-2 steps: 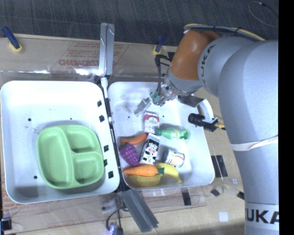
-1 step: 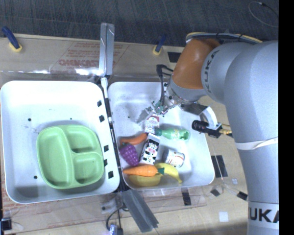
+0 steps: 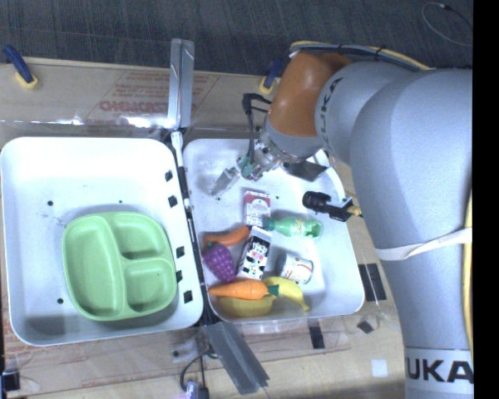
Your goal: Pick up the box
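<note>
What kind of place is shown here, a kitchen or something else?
Probably a robot test bench, not a kitchen: a large grey arm with an orange band reaches over two shallow white bins, one full of toy food such as a plastic carrot.

Robot lab: KUKA arm (image 3: 416,181) over taped-down bins (image 3: 33,165) w/ toy food, carpet floor.

My arm (image 3: 416,223) ran off the frame's right and bottom edges, its bulk covered the right bin's (image 3: 201,165) upper right corner, my fingertips too small to tell, the yellow bowl (image 3: 243,307) half hidden under carrot (image 3: 238,290) and banana (image 3: 289,293).
</note>
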Tool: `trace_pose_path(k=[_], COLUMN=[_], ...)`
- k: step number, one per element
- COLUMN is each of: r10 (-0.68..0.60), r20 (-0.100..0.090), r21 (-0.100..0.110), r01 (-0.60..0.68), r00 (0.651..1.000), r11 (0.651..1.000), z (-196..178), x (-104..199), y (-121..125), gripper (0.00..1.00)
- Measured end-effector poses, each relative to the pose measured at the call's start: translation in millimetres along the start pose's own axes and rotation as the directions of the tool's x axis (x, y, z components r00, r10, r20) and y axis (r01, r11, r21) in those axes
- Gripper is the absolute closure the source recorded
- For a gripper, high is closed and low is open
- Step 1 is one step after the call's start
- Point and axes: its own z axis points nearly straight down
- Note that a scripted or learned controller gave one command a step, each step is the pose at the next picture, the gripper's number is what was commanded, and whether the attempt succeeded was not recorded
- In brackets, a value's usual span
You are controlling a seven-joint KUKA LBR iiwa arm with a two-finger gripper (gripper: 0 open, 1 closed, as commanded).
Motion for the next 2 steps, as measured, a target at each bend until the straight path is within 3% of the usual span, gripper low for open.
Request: trace_pose_path(k=[1, 2], r10=[-0.064, -0.213], r20=[0.001, 0.004], r21=[0.000, -0.001], r01=[0.064, 0.213], r00=[0.998, 0.977], r11=[0.998, 0.977], z=[-34, -114], x=[-42, -69], y=[-19, -33], gripper=[0.00, 0.00])
